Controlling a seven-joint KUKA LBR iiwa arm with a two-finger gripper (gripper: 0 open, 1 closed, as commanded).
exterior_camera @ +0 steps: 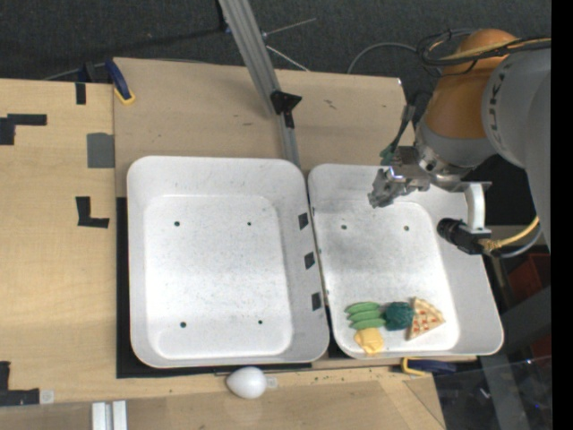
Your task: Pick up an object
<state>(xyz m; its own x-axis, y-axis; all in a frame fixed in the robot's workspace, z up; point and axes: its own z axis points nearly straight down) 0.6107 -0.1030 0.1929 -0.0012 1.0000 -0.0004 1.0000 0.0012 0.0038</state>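
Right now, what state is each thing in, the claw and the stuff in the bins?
claw: over the right bin's far end, nothing seen in it
green pea pod: lying in right bin, near corner
dark green broccoli: lying beside the pod
pizza slice: lying flat
yellow piece: lying by near rim
white egg: on bench, outside left bin

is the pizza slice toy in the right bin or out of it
In. The pizza slice lies on the right bin's floor, near corner, beside the dark green toy.

The grey arm (510, 88) is reaching in from the upper right of the frame, its orange-banded wrist (461, 106) angling the gripper (385, 191) down-left.
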